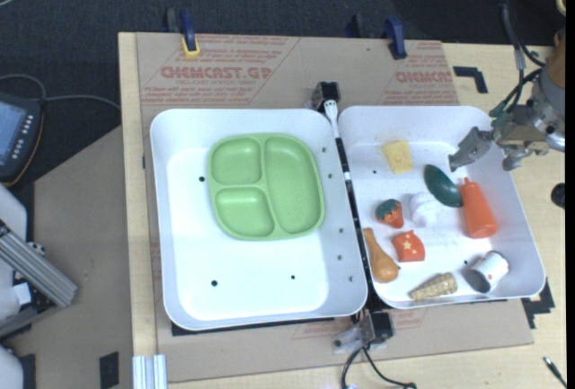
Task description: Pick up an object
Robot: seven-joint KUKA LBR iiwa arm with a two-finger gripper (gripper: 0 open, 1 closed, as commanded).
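The right bin (512, 131) holds several small objects: a yellow block (397, 155), a dark green oval piece (442, 185), an orange bottle (477, 207), a strawberry (390, 212), a white lump (423, 207), a red piece (409, 246), an orange squash shape (380, 257), a tan cone (434, 287) and a white cup (487, 270). My gripper (490, 154) hangs over the bin's far right part, just up and right of the green piece and the bottle. Its fingers (467, 148) are spread open with nothing between them.
The left bin (180, 243) carries a light green divided plate (267, 185). A black clip (327, 95) sits at the back where the bins meet. Blue clamps (393, 35) hold the brown board at its far edge. The arm enters from the right edge.
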